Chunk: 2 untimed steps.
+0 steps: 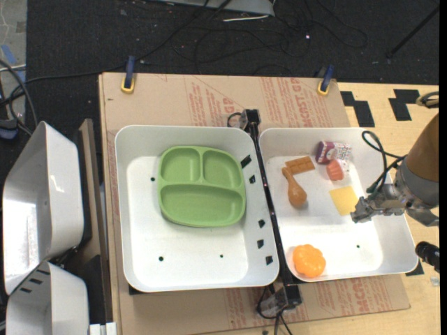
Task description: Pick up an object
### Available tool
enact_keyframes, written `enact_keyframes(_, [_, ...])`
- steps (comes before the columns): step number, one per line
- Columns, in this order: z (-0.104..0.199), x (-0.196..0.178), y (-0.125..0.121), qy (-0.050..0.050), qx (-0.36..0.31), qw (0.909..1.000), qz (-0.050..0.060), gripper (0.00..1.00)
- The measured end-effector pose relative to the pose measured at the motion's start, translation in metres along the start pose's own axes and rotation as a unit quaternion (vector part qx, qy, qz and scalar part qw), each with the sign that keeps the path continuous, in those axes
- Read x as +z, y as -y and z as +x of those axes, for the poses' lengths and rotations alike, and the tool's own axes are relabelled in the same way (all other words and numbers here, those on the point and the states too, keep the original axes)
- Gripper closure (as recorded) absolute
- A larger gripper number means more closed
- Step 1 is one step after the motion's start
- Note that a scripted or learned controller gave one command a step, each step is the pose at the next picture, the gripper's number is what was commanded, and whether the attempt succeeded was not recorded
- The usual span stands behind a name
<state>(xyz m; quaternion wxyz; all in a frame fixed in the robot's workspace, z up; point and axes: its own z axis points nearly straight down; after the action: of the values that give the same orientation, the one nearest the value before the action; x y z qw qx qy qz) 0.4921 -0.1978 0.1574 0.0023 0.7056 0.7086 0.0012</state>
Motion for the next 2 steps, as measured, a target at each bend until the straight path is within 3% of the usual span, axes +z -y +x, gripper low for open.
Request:
enact_keyframes(1, [0.002, -0.063, 0.001, 0.000, 0.000, 1.0000, 0.000, 1.00])
enact_keyframes(2, [0.002, -0.083, 0.000, 0.000, 0.000, 1.0000, 0.000, 1.00])
